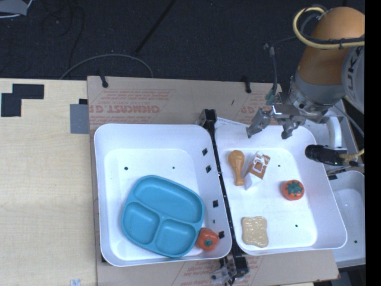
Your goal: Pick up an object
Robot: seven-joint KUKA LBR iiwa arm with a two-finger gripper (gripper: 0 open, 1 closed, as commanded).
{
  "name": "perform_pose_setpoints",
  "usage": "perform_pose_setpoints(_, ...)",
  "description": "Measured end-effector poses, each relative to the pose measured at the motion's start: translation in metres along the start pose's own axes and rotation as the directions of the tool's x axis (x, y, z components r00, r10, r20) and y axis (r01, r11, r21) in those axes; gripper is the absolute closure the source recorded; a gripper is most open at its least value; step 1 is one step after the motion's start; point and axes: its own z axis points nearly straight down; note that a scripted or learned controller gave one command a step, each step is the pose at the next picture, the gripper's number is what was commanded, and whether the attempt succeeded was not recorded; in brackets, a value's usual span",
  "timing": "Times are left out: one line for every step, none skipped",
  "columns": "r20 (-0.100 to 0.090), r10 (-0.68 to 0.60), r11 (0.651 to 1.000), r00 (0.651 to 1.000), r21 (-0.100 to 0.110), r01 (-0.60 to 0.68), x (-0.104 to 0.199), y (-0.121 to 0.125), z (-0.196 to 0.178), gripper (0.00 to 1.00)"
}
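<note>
Camera view: gripper (272,128) hovering over right bin's (333,219) far edge w/ jaws spread, gripping nothing. Drumstick (237,165) & carton (257,167) lying just below.

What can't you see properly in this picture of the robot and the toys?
- Small carton, camera view: its label is too small to read.
- Red tomato in the left bin: tucked against the blue plate, so part is hidden.
- Robot arm: cut off by the picture's right side.
- Gripper: fingers spread open, holding nothing.
</note>
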Motion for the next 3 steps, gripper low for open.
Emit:
perform_pose_setpoints(0.001,-0.002,1.0,1.0,-0.012,0.002,0.0,0.002,-0.007,0.0)
perform_pose_setpoints(0.001,-0.003,1.0,1.0,-0.007,0.003,0.007,0.006,0.054,0.0)
perform_pose_setpoints(0.001,-0.003,1.0,1.0,-0.008,0.003,0.009,0.01,0.098,0.0)
